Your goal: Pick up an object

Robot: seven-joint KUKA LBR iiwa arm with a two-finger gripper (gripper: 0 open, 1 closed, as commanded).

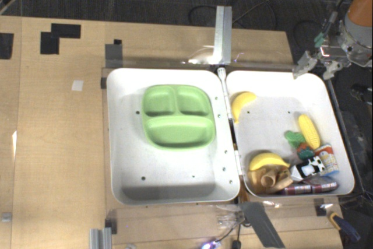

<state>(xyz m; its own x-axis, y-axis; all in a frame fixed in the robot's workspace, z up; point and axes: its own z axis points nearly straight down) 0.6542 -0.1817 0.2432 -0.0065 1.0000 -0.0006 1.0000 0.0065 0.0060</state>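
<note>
The two-finger gripper (316, 65) hangs over the far right corner of the right white bin (274, 87), at the end of the grey arm with the orange band (360, 14), and its two pale fingers stand spread apart with nothing between them, so it is open and holds no object. From this I judge that the task is at its beginning: no grasp is made, no object is lifted, and the whole work of choosing, descending, closing and raising is left. Nearest to the gripper, below it and a little to the left, lies the yellow plastic corn cob (308, 130), with a small green plastic piece (294, 137) touching its lower end. About as near, to the left of the gripper at the divider side of the bin, rests a yellow rounded plastic fruit like a lemon (242, 103), alone on the bare floor; it looks the easiest target. Farther down from the gripper, in the near corner of the bin, many things are crowded: a black-and-white cow-patterned toy (309, 167), a second yellow rounded piece (267, 161), a tan cork-like cylinder (269, 178) and a dark red pen-like stick (315, 187), touching or overlapping one another. Farthest from the gripper, well apart in the left white bin (125, 143), lies the green divided plastic plate (177, 115).
</note>
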